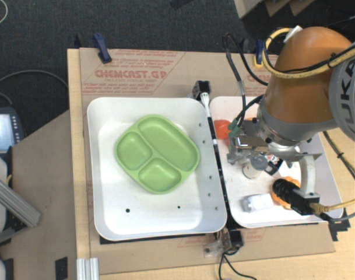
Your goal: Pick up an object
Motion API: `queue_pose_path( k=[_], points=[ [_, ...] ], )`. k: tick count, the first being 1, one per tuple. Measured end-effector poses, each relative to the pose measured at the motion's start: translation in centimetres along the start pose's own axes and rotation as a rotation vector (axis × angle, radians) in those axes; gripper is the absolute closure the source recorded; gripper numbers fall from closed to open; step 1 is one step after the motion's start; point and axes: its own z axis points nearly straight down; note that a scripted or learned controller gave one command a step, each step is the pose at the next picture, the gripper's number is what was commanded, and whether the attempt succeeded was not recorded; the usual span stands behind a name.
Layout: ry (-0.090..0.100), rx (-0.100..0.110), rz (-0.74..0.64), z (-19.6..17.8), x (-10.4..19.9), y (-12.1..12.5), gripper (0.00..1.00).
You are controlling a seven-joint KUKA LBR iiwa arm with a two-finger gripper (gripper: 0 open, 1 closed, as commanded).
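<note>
Gripper (246, 155) low over right bin (236, 185), near its left wall. Open or shut: cannot tell, wrist hides it. Orange object (221, 127) just beside; white object (257, 202) toward front edge. Step, likely: descent for grasp. Next: centre over one piece, close, lift straight.

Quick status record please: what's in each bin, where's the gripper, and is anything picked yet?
left bin: green plate, three compartments, flat near the middle
right bin: orange item by its left wall; white item near the front edge
gripper: over the right bin, between those two items
pick: cannot be confirmed from this view
arm: reaches in from the view's right, covering much of the right bin
</note>
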Motion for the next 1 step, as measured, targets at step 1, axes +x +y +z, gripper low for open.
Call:
queue_pose_path(
  k=[1],
  points=[
    [0.004, -0.032, -0.005, -14.58, -0.48, 0.11, 1.00]
  ],
)
